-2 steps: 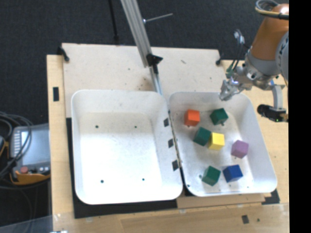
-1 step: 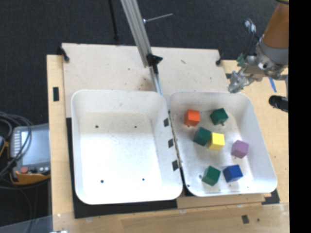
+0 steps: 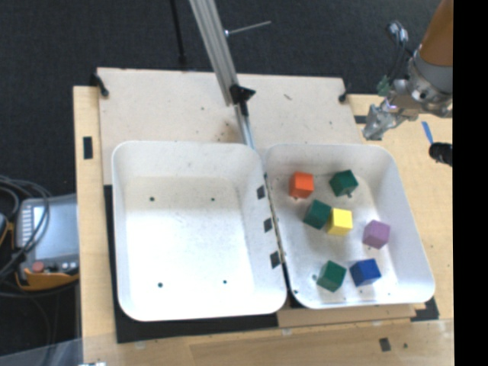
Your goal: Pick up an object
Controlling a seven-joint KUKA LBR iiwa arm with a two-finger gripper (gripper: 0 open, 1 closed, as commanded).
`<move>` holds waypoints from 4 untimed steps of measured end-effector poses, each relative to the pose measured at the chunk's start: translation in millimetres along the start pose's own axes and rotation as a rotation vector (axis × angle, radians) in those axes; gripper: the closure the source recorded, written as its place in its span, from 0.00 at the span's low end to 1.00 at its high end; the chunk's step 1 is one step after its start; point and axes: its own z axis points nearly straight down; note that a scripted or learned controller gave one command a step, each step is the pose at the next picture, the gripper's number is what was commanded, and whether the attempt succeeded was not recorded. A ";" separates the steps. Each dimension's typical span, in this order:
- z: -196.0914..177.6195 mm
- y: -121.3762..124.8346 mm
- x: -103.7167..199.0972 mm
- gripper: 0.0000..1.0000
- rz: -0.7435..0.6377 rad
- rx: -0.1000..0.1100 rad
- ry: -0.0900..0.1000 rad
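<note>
The right bin (image 3: 408, 227) holds several small blocks: an orange one (image 3: 302, 184), a green one (image 3: 344, 182), another green one (image 3: 317, 214) touching a yellow one (image 3: 341, 220), a purple one (image 3: 375, 234), a third green one (image 3: 332, 275) and a blue one (image 3: 365, 271). My gripper (image 3: 377, 125) hangs beyond the right bin's far right corner, over the bench, apart from every block. Nothing shows between its fingers.
The left bin (image 3: 130, 204) sits beside the right one. A slanted aluminium bar (image 3: 217, 44) runs from the top down to the bins' shared far edge. A control pendant (image 3: 46, 242) and cables lie off the bench at left.
</note>
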 end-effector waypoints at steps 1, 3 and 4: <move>-6.8 -19.4 43.8 1.00 0.003 0.004 0.001; -12.7 -64.9 132.4 1.00 0.002 0.005 0.002; -6.0 -94.9 174.8 1.00 0.003 0.006 0.002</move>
